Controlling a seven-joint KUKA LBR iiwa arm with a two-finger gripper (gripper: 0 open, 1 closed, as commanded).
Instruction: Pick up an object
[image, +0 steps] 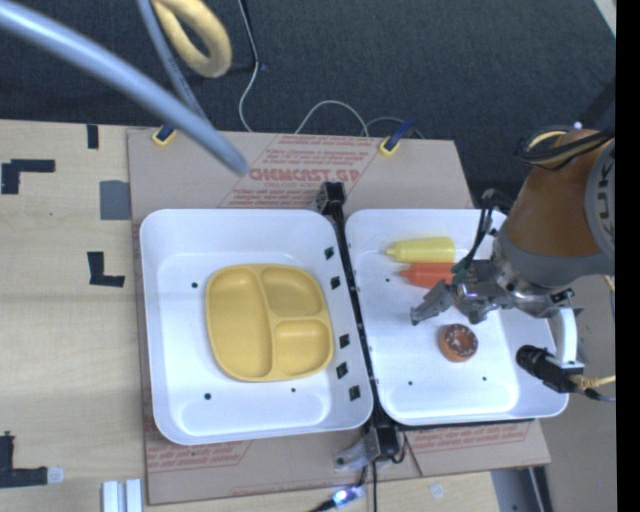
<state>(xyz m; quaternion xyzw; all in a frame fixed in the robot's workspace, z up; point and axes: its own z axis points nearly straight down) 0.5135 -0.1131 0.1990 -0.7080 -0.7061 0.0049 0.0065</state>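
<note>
In the right bin (420, 395) lie a yellow bottle-shaped toy (422, 248), an orange-red piece (428, 274) just below it, and a brown round donut-like piece (459, 342) nearer the front. My gripper (447, 300) hangs over the middle of this bin, between the orange-red piece and the donut. Its dark fingers (428, 306) point left and down, and nothing shows between them. The wrist with its orange band (556, 205) rises to the right.
The left bin (170, 400) holds a yellow divided plate (268, 320). A black divider with clips (345, 300) runs between the bins. A grey bar (110, 70) crosses the upper left. Cables loop behind the bins on the cardboard.
</note>
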